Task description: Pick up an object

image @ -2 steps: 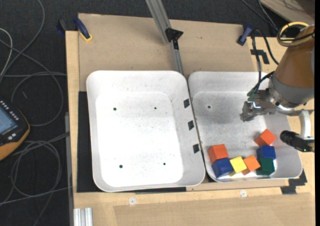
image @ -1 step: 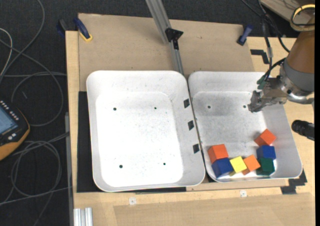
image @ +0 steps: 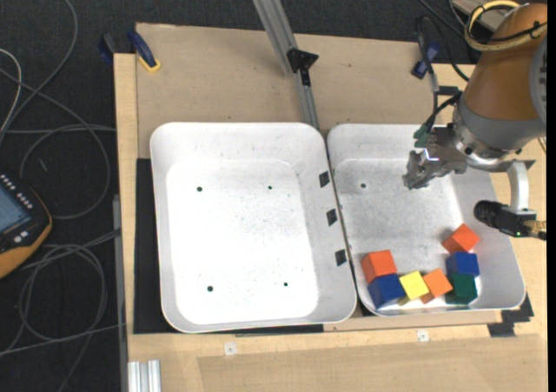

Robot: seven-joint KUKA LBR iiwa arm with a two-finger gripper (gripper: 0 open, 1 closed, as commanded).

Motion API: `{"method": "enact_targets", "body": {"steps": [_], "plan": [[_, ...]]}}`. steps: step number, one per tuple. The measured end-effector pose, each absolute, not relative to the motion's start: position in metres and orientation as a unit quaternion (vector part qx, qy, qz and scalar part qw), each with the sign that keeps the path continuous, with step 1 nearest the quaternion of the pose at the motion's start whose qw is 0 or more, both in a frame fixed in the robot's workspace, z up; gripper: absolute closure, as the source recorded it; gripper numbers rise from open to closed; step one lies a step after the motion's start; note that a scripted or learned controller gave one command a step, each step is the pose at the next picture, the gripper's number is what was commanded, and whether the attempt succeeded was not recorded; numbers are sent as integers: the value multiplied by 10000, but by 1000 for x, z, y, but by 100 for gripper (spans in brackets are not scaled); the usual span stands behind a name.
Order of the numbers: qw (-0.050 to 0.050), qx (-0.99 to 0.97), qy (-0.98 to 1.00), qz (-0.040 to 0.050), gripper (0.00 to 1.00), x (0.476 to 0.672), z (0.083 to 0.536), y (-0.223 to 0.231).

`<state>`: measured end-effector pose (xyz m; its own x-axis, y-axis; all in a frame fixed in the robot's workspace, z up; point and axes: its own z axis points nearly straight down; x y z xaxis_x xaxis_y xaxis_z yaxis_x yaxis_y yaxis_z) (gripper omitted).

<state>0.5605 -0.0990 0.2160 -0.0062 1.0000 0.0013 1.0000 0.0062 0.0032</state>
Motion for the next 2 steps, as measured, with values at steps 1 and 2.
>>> {"method": "enact_targets", "body": {"steps": [1,2], "plan": [[7,7046,7096,22,100,574,232,-49],[0,7046,7096,16,100,577,231,5]]}}
